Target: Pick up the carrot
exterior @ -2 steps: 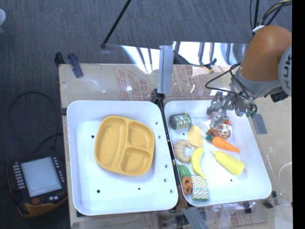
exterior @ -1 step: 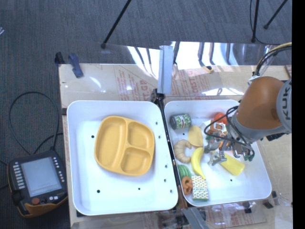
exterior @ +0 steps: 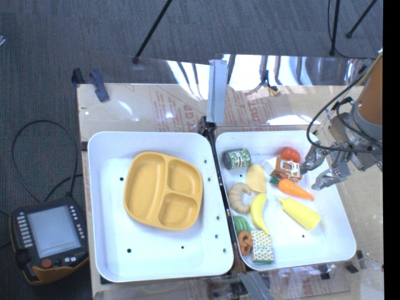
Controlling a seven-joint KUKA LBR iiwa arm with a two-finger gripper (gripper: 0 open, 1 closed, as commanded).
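The carrot (exterior: 295, 189) is a small orange cone with a green top, lying in the right bin (exterior: 331, 242) near its upper right, between a small orange-and-white box (exterior: 288, 167) and a yellow bottle-shaped toy (exterior: 300, 212). My gripper (exterior: 317, 170) hovers just right of the carrot, near the bin's right rim. Its two dark fingers are spread apart with nothing between them. The carrot's pointed tip lies close below the lower finger (exterior: 325, 180).
The right bin also holds a red tomato (exterior: 290, 154), a green can (exterior: 237, 159), a banana (exterior: 259, 212), a croissant (exterior: 239, 197), a pale wedge (exterior: 256, 179) and other toys. A yellow divided plate (exterior: 164, 190) lies in the left bin (exterior: 106, 230).
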